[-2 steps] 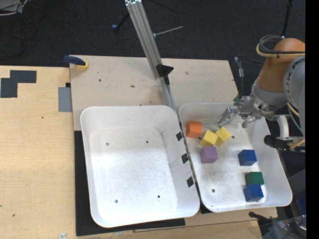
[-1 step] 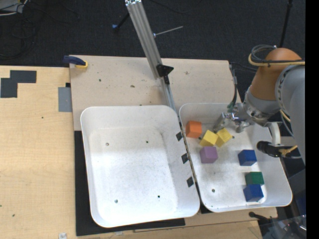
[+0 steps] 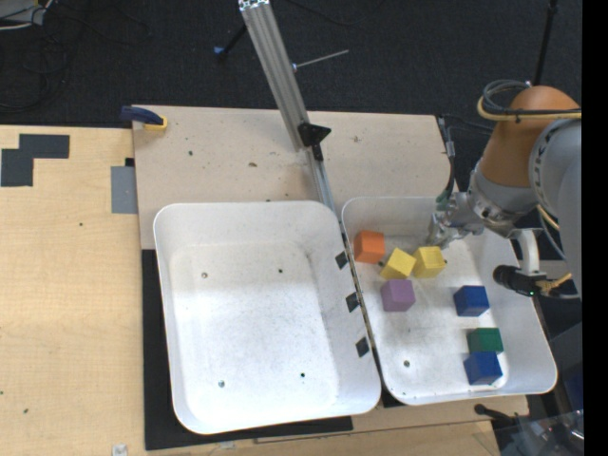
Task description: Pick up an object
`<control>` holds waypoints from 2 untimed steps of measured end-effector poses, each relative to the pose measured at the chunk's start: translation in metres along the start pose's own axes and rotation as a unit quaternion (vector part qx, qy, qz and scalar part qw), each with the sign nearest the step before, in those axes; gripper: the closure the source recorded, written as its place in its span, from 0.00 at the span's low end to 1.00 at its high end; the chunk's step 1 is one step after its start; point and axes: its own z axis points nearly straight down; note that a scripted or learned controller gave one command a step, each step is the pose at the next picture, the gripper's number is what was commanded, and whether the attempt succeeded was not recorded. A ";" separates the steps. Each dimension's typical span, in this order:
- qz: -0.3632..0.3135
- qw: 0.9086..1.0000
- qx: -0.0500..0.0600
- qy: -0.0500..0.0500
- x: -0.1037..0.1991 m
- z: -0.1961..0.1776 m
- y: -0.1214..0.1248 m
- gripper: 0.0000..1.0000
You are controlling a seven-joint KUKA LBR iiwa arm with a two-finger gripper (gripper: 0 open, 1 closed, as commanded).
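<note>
The right bin (image 3: 532,373) holds several small blocks: an orange one (image 3: 370,246), two yellow ones (image 3: 399,263) (image 3: 430,260), a purple one (image 3: 397,294), a blue one (image 3: 470,300), a green one (image 3: 485,339) and another blue one (image 3: 483,367). My gripper (image 3: 445,232) hangs at the bin's far side, just above and behind the right-hand yellow block. The wrist blocks the fingertips from sight.
The left bin (image 3: 190,245) lies beside the right one, with black clips (image 3: 351,301) along the shared rim. A slanted aluminium rail (image 3: 280,74) rises behind the bins. A blue-and-yellow clamp (image 3: 142,117) sits at the bench's far left corner.
</note>
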 end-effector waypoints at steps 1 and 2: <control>0.004 1.000 -0.003 0.000 0.003 -0.044 0.004 1.00; 0.004 1.000 -0.004 -0.001 0.000 -0.108 0.003 1.00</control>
